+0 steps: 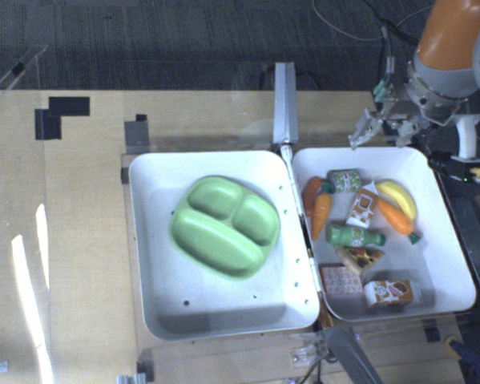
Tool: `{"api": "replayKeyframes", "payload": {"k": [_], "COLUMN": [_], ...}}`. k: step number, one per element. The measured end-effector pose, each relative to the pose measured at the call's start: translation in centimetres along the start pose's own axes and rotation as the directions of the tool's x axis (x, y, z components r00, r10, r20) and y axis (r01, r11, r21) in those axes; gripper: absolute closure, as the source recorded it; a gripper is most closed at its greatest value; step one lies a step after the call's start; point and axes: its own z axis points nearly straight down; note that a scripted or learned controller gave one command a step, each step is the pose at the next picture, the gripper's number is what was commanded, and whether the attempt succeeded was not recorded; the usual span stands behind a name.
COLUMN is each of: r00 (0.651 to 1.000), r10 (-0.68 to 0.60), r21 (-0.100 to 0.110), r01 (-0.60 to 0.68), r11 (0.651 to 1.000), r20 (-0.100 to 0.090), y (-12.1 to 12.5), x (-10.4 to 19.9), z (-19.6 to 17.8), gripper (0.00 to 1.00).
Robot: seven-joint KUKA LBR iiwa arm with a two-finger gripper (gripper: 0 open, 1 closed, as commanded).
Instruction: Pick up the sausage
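The sausage (310, 192), a short reddish-brown piece, lies at the left wall of the right bin (449, 240), touching the top of an orange carrot (321, 216). My gripper (384, 131) hangs over the far rim of the right bin, up and to the right of the sausage and well apart from it. Its fingers (362, 132) are spread open with nothing between them. The arm's orange band (448, 24) shows at the top right.
Around the sausage lie a green can (344, 180), a banana (395, 197), a second carrot (394, 216), a green bottle (355, 236), small cartons and a pizza slice (361, 258). The left bin (158, 304) holds a green divided plate (224, 225).
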Motion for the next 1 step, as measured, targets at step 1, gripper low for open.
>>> {"api": "replayKeyframes", "payload": {"k": [1], "r00": [0.984], "r10": [0.179], "r21": [-0.005], "r01": [-0.179], "r11": [0.984], "r20": [0.000], "y": [-2.91], "x": [-1.94], "z": [18.07], "gripper": [0.00]}}
